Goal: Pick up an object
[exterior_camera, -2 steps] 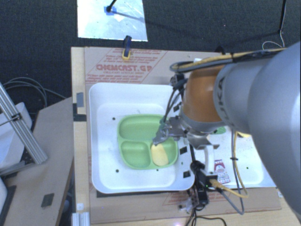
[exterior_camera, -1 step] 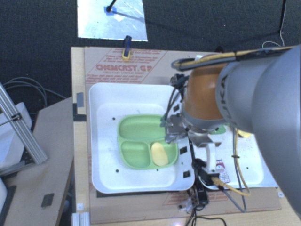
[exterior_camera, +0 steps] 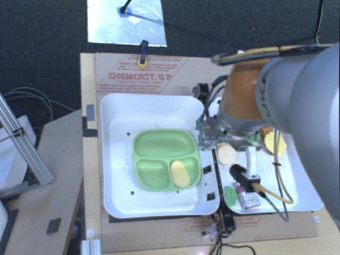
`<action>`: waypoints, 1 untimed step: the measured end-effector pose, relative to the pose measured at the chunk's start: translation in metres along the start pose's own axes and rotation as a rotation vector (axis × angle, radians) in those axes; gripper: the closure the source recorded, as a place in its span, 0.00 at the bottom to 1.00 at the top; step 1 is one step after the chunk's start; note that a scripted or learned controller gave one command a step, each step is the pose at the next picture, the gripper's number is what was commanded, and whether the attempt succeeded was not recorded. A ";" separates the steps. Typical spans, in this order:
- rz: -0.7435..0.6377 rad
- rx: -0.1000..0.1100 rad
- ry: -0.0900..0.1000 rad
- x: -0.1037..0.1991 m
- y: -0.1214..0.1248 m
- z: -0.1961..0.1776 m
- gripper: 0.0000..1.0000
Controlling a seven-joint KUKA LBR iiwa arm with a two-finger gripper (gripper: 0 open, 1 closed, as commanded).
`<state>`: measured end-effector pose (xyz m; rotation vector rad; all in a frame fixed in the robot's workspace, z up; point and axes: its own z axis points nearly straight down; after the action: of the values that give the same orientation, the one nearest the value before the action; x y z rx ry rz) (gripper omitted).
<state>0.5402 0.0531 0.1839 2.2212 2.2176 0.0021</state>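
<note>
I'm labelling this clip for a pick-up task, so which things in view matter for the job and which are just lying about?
Belonging to the job:
- grey arm with orange band
- pale round disc, right bin
- small green round piece, right bin
- yellow oblong piece, in the tray

Just lying about:
- green divided plastic tray, left bin
- printed cardboard sheet
- shiny foil sheet

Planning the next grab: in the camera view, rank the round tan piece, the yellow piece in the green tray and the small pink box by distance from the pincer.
From the pincer:
1. Round tan piece, right bin, just below.
2. Yellow piece, green tray's lower right compartment, left bin.
3. Small pink box, right bin's near edge.
</note>
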 end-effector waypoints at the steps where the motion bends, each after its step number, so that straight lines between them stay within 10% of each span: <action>1: -0.003 0.002 0.001 0.002 -0.002 0.000 0.00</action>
<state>0.5385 0.0553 0.1841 2.2190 2.2232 0.0008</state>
